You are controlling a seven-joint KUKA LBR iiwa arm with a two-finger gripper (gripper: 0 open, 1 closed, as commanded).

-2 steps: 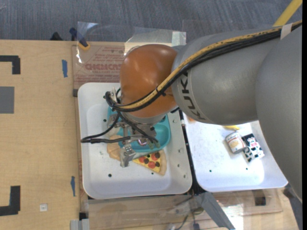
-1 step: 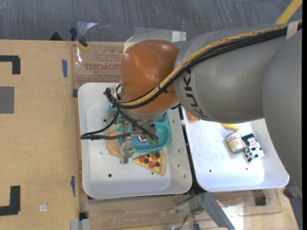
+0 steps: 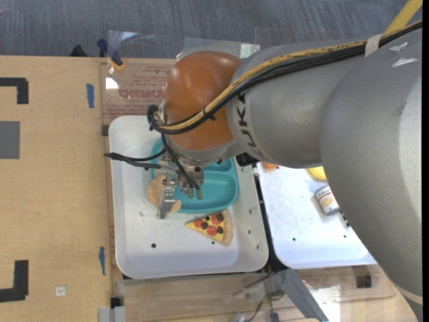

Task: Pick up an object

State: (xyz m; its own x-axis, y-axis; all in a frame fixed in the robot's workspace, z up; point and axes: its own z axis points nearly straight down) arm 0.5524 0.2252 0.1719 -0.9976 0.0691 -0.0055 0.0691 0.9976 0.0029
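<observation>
Grey carpet showed across the top of the frame, and below it a brown table (image 3: 53, 200) carried two shallow white bins side by side. In the left bin (image 3: 131, 247), at frame centre, lay a teal dish (image 3: 221, 183), a toy pizza slice (image 3: 213, 226) just below it, and a tan bread-like piece (image 3: 157, 192) beside the dish's left edge. The right bin (image 3: 295, 237) held a small labelled container (image 3: 326, 200) and a yellow item (image 3: 316, 174), partly hidden by the arm. The arm entered from the right of the frame, its orange band over the upper part of the left bin and the wrist pointing down. The claw (image 3: 175, 194) stood over the tan piece and the dish's left edge; whether it was released or clenched could not be told, and no object was seen between its tips. Judged risk: with the tan piece so close against the dish rim, a descent could strike the rim or push the piece aside, producing a failed pick.
</observation>
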